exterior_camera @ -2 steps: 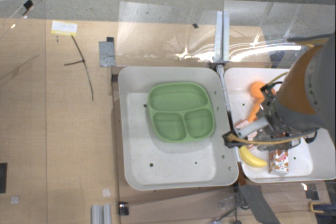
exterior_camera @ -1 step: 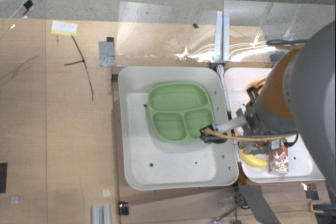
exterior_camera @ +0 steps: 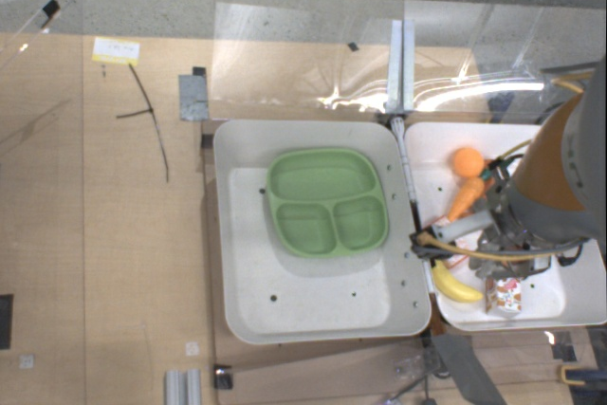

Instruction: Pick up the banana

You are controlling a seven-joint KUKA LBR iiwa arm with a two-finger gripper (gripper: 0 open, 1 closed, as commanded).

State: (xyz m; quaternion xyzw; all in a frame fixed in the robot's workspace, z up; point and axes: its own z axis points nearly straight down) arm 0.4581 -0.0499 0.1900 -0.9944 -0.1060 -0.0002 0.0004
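Camera view: banana (exterior_camera: 456,285) lies in the right bin (exterior_camera: 446,168), near its front-left corner, just below the gripper (exterior_camera: 493,263). Whether the fingers are spread, I cannot tell.

A small curved yellow banana (exterior_camera: 455,285) is seen lying flat on the floor of the right white bin, nr its front-left corner. Its upper-left end is partly hidden; the other end points twd the lower right.
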